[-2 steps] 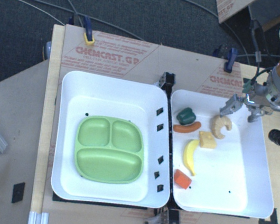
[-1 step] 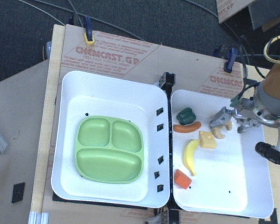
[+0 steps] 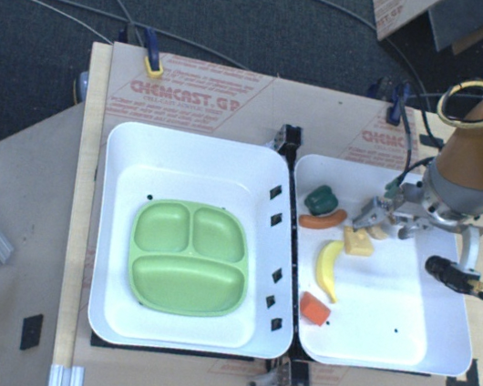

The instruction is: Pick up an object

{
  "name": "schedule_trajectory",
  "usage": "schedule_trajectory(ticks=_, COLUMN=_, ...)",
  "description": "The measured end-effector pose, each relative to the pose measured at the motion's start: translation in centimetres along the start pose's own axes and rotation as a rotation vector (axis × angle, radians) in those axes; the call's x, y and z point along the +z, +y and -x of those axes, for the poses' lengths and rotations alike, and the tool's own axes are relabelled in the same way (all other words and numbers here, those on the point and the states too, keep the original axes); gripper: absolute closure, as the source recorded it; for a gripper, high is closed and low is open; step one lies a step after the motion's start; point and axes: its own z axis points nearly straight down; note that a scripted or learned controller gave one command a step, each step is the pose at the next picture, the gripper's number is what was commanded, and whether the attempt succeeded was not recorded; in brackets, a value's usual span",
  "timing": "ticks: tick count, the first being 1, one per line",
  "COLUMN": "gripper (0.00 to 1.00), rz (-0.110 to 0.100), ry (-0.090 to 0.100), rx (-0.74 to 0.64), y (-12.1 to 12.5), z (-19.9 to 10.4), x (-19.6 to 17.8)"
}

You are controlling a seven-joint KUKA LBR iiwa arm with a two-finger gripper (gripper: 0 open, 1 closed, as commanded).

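The right bin (image 3: 399,349) holds a dark green piece (image 3: 321,198), an orange sausage-shaped piece (image 3: 323,218), a pale yellow block (image 3: 358,244), a yellow banana (image 3: 329,269) and an orange-red block (image 3: 314,310). My gripper (image 3: 378,218) hangs low over the upper middle of this bin. It is just above the pale yellow block and to the right of the sausage-shaped piece. Nothing shows between its tips.
In the left bin (image 3: 118,212) lies a green divided plate (image 3: 189,258). A black divider with clips (image 3: 281,241) runs between the bins. The arm's grey and orange body (image 3: 480,151) stands over the right bin's upper right corner. Cables trail behind the bench.
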Motion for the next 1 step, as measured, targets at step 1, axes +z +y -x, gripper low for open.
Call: schedule_trajectory(ticks=1, gripper=1.0, rz=0.007, ry=-0.002, rx=-0.001, y=0.21, z=0.02, x=-1.52)
